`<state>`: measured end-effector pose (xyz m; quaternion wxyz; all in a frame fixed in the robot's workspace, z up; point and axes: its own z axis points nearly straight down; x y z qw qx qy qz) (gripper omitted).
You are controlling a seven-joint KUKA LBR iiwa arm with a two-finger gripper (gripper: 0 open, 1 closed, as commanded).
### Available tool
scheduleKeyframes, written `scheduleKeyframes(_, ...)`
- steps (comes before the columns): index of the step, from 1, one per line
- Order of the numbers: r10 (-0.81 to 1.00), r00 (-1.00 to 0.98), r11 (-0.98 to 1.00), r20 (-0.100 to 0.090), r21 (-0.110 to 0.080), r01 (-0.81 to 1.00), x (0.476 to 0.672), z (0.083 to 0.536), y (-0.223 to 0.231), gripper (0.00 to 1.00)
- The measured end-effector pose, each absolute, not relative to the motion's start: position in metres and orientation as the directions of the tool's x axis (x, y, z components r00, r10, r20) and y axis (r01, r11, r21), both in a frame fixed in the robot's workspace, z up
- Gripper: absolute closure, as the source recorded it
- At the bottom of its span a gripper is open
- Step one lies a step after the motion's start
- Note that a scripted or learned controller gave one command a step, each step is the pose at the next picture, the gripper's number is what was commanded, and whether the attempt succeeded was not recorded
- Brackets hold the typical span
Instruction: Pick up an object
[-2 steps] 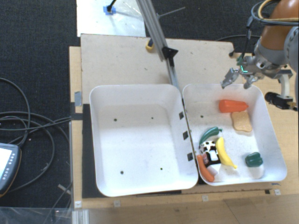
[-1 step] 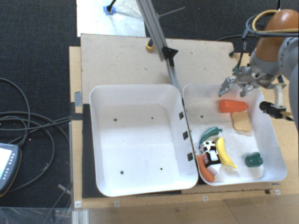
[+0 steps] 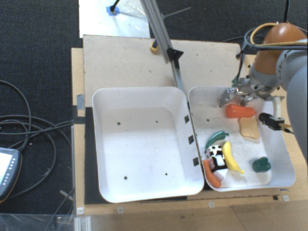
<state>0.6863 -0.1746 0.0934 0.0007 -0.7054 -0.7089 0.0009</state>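
Bench (image 3: 130, 64) on dark carpet (image 3: 38, 32) holds two bins (image 3: 144, 97); gripper (image 3: 230, 98) fingers' spread unclear

We see a pale tabletop (image 3: 125, 61) carrying two shallow white bins side by side: the left bin (image 3: 103, 100) and the right bin (image 3: 284, 174), their inner walls touching. A small yellow item (image 3: 154, 46) (too small to identify) lies near the tabletop's far edge.
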Motion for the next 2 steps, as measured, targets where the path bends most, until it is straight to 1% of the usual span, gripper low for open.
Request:
scheduleKeyframes(1,1.000,-0.009,0.009,-0.004,0.007,1.000,0.689,0.109,-0.175,1.00)
scheduleKeyframes(2,1.000,-0.005,0.005,-0.002,0.010,1.000,0.688,0.174,-0.172,1.00)
